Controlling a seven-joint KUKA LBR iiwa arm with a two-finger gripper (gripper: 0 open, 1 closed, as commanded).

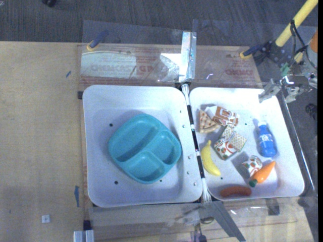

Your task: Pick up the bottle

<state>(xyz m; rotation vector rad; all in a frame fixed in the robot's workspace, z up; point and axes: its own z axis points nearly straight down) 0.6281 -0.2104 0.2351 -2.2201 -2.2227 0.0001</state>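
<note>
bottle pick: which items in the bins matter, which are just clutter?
Matters:
- blue bottle, lying in the right bin

Clutter:
- banana
- carrot
- sausage
- pizza slice
- printed packets
- teal divided plate in the left bin

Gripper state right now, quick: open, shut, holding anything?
End effector: cannot be told; it sits at the right bin's upper right corner, apart from the bottle, which lies in that bin.
</note>
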